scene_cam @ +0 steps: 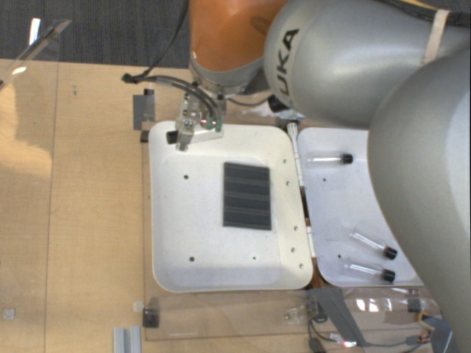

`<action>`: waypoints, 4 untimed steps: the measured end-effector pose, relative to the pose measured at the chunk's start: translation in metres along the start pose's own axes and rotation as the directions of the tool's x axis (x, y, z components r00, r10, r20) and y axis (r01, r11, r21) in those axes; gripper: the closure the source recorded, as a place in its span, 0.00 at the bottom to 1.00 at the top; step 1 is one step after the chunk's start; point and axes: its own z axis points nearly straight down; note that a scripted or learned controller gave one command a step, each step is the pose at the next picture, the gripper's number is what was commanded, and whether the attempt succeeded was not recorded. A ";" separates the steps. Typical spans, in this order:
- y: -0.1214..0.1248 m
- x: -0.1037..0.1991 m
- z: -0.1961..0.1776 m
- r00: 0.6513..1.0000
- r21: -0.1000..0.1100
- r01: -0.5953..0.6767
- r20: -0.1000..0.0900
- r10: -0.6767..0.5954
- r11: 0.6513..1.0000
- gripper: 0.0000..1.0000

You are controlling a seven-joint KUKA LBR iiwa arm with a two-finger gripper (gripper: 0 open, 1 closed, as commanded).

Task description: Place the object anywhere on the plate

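A dark grey ribbed rectangular plate lies flat in the middle of the left bin. Three clear tubes with black caps lie in the right bin, well apart from the plate. The hand hovers beyond the plate, over the left bin's far edge.

Gripper over left bin's far-left corner. Dark ribbed plate flat at that bin's middle. Three black-capped clear tubes in right bin.
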 end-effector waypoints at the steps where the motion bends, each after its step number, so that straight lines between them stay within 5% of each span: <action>1: 0.001 -0.015 -0.030 0.975 0.001 -0.223 -0.001 0.223 0.975 1.00; 2: 0.001 -0.010 0.034 0.921 0.004 -0.389 -0.003 0.389 0.921 1.00; 3: 0.000 -0.001 -0.029 0.994 -0.001 0.107 0.002 -0.107 0.994 1.00; 4: -0.005 -0.016 -0.010 0.966 0.003 -0.260 -0.002 0.260 0.966 1.00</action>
